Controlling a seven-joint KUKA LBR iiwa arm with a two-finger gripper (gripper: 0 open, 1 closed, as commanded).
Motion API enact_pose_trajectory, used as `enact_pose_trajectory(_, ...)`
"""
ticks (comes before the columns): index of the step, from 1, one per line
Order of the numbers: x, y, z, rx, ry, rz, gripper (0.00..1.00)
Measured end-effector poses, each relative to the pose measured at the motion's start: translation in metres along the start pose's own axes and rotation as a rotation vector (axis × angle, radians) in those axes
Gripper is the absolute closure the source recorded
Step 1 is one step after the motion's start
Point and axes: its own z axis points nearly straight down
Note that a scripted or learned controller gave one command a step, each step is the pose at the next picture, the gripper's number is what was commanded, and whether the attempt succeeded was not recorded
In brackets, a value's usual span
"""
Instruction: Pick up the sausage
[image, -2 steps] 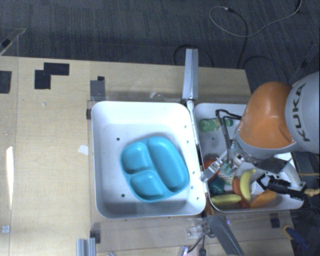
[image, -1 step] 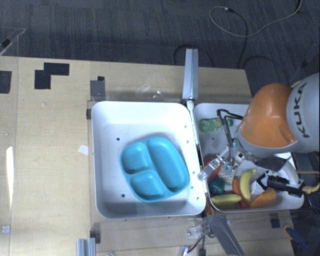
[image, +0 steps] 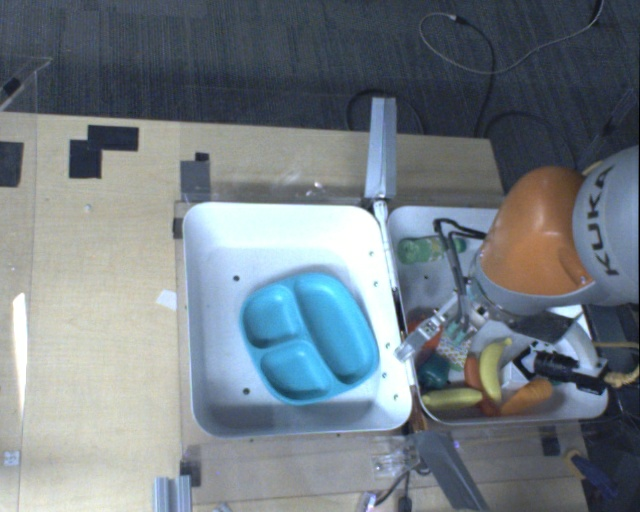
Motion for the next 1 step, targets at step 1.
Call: enact_pose_trajectory(1,0.0,0.0,0.0001,0.0,0.0,0.0,0.0)
